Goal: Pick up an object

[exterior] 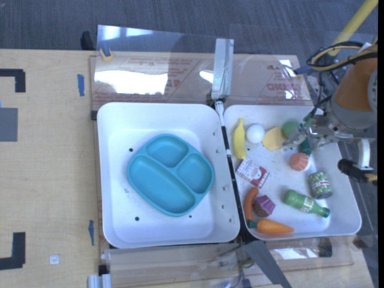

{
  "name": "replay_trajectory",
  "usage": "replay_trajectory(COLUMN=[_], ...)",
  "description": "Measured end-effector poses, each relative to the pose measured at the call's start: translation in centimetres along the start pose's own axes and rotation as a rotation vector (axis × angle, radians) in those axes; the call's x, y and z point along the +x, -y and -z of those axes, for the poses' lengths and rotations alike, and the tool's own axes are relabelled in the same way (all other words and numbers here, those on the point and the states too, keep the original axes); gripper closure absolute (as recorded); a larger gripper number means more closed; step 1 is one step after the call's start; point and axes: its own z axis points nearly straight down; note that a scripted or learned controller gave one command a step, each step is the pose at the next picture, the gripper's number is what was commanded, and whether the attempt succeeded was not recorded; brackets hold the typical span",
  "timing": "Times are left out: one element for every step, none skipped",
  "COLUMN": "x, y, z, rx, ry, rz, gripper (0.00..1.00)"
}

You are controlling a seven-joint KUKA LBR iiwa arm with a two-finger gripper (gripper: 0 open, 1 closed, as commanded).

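Green bottle (306, 202) lies flat — cap toward lower right.

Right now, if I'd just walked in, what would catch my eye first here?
Probably the bright blue divided plate, alone in the middle of the left bin. Next, the colourful jumble of toy food in the right bin: a yellow banana, an orange carrot, a green bottle. The gripper hovers over that bin's far right corner.
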Motion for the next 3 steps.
replay_trajectory(x=[-0.1, 4.6, 9.9], y=[-0.1, -5.3, -0.1], z=[1.0, 11.0, 12.8], rx=[-0.002, -0.003, 0.006], ry=[0.007, 0.009, 0.007], rz=[0.002, -0.022, -0.064], gripper=[1.0, 1.0, 1.0])
